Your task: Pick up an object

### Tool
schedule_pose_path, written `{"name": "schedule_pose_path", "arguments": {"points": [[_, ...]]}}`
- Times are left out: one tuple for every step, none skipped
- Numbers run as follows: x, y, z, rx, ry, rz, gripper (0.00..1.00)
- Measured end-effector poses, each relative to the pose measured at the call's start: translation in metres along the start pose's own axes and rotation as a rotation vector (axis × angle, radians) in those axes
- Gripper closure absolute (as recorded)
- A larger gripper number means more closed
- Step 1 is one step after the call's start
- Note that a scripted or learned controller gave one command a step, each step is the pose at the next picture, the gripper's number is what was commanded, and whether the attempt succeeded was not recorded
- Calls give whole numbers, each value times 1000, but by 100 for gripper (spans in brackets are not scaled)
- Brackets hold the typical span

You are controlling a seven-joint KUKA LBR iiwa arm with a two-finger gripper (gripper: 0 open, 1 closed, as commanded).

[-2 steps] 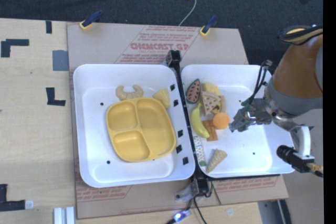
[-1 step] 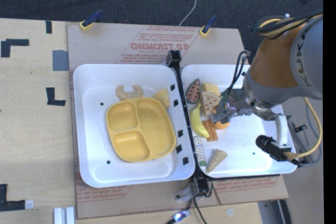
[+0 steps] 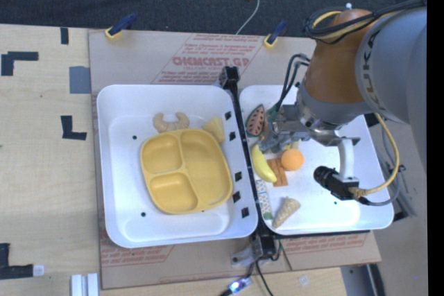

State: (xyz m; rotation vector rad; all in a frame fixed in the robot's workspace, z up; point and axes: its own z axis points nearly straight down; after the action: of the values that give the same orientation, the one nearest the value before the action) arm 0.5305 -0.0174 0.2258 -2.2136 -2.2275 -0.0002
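My gripper [image 3: 281, 142] hangs low over the left part of the right bin [image 3: 368, 215], right above a cluster of toy food. Under and beside it lie a yellow banana [image 3: 261, 164], an orange ball [image 3: 293, 160] and an orange block [image 3: 277, 172]. A watermelon slice [image 3: 255, 120] lies at the bin's upper left. An ice cream cone [image 3: 285, 211] rests near the bin's front. The arm hides the fingertips, and nothing can be seen held between them.
The left bin [image 3: 118, 149] holds a yellow divided plate [image 3: 184, 170], a tan curved piece [image 3: 170, 123] behind it and a yellow wedge [image 3: 214, 128] at its right. A black divider [image 3: 239, 149] separates the bins. The arm covers the right bin's back part.
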Motion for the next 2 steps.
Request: {"name": "schedule_pose_path", "arguments": {"points": [[63,12,7,1,1,-2,100],[52,14,-8,0,-1,4,100]]}}
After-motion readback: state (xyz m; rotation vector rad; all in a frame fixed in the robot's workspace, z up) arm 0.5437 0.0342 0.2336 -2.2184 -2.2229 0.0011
